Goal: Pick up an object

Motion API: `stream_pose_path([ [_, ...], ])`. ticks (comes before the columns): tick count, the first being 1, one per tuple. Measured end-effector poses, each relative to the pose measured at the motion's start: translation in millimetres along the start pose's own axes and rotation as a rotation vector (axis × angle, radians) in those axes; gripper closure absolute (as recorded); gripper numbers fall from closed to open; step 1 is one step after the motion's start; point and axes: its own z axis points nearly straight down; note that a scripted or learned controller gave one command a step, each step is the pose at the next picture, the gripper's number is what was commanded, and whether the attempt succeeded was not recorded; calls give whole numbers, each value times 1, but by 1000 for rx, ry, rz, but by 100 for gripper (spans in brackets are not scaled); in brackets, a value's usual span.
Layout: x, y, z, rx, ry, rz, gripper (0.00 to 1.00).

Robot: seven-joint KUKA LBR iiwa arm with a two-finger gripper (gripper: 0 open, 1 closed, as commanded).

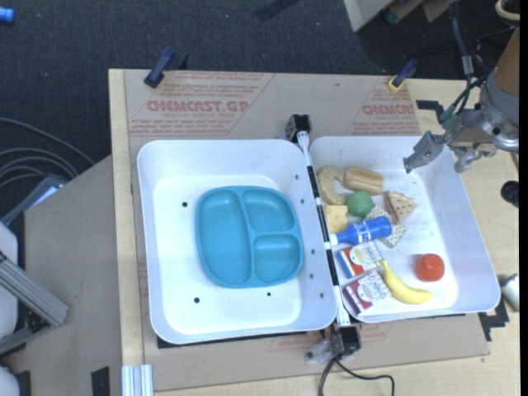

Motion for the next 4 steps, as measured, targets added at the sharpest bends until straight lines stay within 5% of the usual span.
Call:
stream_pose_path([
  [1, -17, 16, 187, 0, 0, 1, 0],
  [2, -17, 18, 174, -7, -3, 1, 100],
  [3, 41, -40, 81, 0, 1, -1, 100],
  [4, 110, -102, 41, 3, 1, -1, 100],
])
